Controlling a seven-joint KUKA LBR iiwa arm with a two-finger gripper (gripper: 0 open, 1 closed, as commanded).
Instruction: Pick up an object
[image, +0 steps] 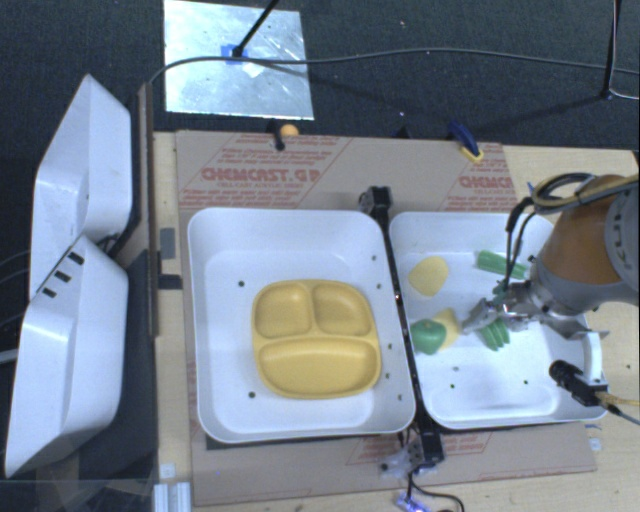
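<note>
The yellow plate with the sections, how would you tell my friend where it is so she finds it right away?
Look at the two white bins side by side and pick the left bin, the one away from the robot arm. The yellow plate lies flat in its middle. It is much bigger than the small green and yellow toys in the right bin, and it is split into three compartments.
</note>
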